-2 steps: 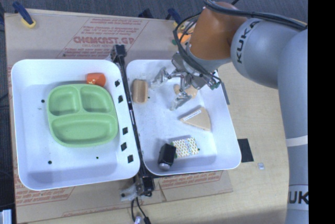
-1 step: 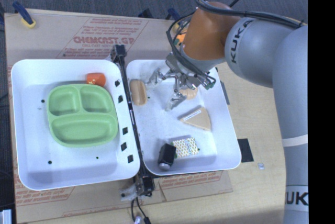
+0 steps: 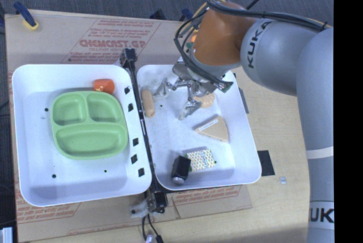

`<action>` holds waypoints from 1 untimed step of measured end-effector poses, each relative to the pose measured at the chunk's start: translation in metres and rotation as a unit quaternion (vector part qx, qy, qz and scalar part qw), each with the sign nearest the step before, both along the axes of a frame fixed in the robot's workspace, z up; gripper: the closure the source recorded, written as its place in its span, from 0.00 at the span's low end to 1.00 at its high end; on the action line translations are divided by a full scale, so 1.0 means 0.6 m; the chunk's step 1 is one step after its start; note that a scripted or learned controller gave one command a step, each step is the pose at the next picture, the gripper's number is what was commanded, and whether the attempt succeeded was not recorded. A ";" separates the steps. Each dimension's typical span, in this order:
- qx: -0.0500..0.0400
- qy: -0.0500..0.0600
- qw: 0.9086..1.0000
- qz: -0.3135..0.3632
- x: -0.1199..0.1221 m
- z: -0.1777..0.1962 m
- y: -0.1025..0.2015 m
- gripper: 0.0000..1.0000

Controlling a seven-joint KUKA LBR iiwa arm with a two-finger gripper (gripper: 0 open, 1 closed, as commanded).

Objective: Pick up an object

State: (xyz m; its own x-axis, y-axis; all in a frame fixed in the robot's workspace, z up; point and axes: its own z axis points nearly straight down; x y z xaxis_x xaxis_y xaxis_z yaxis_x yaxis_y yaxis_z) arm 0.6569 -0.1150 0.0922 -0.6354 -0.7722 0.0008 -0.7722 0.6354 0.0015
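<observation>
My gripper [image 3: 182, 99] hangs over the upper middle of the right bin [image 3: 241, 148], fingers spread apart with nothing between them. A tan bread roll [image 3: 148, 102] lies just left of it near the bin's left wall. A round tan piece [image 3: 207, 100] sits right beside the right finger. Lower in the same bin lie a wedge of sandwich [image 3: 214, 129], a patterned packet [image 3: 201, 159] and a small black object [image 3: 180, 168].
The left bin [image 3: 25, 122] holds a green divided plate [image 3: 89, 124] and a small red-orange item [image 3: 103, 86] at its upper edge. A black divider with clips [image 3: 136, 122] runs between the bins. Cardboard covers the bench underneath.
</observation>
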 end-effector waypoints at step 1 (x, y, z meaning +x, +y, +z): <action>-0.006 -0.003 0.992 0.122 0.003 0.006 0.014 0.00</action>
State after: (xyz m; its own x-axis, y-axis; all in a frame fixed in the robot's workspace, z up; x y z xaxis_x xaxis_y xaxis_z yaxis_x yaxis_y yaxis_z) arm 0.6587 -0.1066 0.0958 -0.4293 -0.9031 0.0083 -0.9031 0.4292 -0.0106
